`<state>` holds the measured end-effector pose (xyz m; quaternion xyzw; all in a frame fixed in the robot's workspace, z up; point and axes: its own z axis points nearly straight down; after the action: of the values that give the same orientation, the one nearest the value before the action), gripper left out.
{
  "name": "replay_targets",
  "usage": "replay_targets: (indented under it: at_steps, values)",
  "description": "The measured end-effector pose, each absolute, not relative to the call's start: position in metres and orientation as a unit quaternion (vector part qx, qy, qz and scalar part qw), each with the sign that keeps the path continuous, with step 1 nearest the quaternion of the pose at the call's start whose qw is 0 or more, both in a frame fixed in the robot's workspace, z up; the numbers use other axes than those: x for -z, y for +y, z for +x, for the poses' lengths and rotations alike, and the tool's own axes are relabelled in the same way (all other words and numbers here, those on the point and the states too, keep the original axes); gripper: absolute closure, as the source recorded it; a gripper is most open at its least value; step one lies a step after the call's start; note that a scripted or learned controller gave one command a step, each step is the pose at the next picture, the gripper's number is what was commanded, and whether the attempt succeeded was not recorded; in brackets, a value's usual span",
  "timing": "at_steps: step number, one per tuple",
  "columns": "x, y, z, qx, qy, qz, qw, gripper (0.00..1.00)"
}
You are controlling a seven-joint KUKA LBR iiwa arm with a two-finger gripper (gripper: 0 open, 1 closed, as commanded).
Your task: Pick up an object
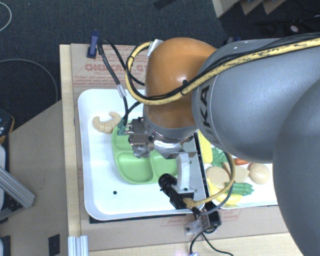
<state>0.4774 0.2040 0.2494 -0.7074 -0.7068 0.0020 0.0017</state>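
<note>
The arm's orange band (173, 79) hangs over the left bin (96, 159) and hides the gripper – open or closed, I cannot tell. A green object (136, 167) lies under the wrist, approx. mid-bin; a beige piece (105, 122) sits near it, toward the far-left corner.

Grey KUKA arm (266, 95) with black lettering partly visible, glossy orange domed band (173, 73) above a silver wrist ring, yellow-and-black braided cable (256, 52) draped across the casing, thinner black cables (114, 68) looping alongside, small black connector fittings
</note>
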Motion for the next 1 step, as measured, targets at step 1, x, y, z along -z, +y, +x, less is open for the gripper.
replay_targets:
  at_steps: [1]
  values:
    - [-0.1173, 0.2232, 0.5176, -0.0067, -0.707, -0.707, 0.003, 1.00]
